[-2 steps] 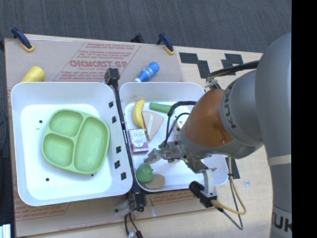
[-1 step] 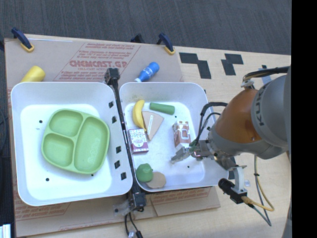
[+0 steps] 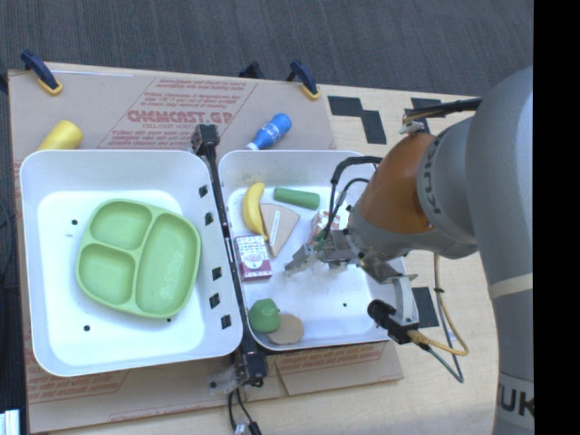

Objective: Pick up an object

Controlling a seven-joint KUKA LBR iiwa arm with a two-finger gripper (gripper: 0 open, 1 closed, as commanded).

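Just left of the gripper [image 3: 304,259], whose fingers I cannot tell apart or together, lies the wedge [image 3: 279,225], with the red box [image 3: 253,255] beyond.

We saw a dark grey carpeted floor [image 3: 181,16] beyond the pale wooden worktop [image 3: 435,370]. A sheet of brown cardboard [image 3: 172,116] printed in red lay flat on it, held at its far edge by blue and yellow clamps [image 3: 41,72]. Light was even.
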